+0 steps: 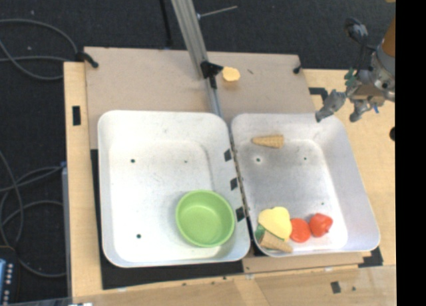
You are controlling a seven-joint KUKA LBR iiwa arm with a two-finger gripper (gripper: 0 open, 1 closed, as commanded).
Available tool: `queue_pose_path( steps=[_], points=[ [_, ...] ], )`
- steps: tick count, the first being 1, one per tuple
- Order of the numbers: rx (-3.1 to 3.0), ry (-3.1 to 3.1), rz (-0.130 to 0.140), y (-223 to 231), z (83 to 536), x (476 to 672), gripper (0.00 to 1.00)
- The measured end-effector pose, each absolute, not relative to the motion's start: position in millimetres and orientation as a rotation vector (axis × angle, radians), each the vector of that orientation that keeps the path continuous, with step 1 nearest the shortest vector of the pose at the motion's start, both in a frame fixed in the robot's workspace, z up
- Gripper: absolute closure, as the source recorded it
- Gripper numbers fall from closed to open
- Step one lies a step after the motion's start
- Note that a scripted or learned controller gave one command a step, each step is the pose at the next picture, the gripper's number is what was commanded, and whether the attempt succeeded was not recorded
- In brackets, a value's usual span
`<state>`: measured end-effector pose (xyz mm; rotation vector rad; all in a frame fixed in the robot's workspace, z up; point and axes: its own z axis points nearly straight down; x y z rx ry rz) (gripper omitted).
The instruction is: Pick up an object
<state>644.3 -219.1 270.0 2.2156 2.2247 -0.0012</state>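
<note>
Gripper [341,106] hovers spread wide and empty above the right bin's [353,165] far corner; the pick hasn't started.

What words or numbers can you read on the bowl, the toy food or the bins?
None: no writing, number or sign can be read here.
The green bowl is plain.
The two white bins bear small dark dots, not letters.
The toy food, like the cone and red pieces, carries no label.
</note>
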Motion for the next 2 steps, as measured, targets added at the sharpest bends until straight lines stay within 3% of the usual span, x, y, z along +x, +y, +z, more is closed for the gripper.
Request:
queue_pose_path(
  steps=[1, 2],
  points=[
    [2.215, 2.225, -0.004, -219.8, 270.2, 644.1, 0.00],
    [2.222, 2.223, -0.007, -218.5, 210.3, 636.4, 0.00]
  ],
)
